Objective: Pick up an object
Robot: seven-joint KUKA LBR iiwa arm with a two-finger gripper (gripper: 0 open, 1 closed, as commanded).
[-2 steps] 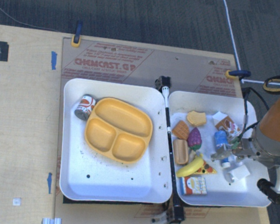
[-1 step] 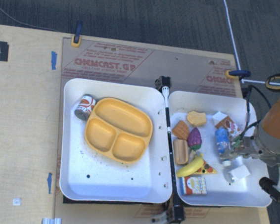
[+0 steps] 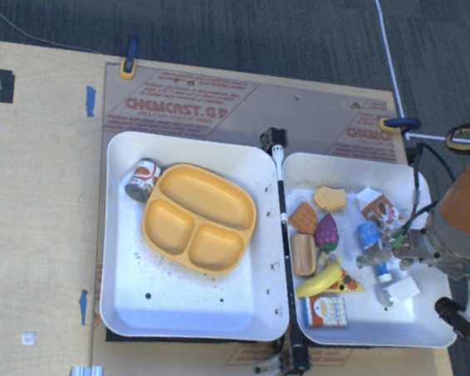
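Note:
The right bin holds several toy foods: a yellow banana, a purple fruit, a tan hot-dog bun, an orange cracker, a yellow chip, a small red-and-white carton, a brown-and-white packet and a blue object. My gripper reaches in from the right and hangs low over the bin's right half, just below the blue object and right of the banana. A small blue-and-white piece lies right at the gripper.
The left bin holds a yellow divided plate and a small can at its upper left. A black clamp sits at the rim between the bins. Cables run along the right side near the arm.

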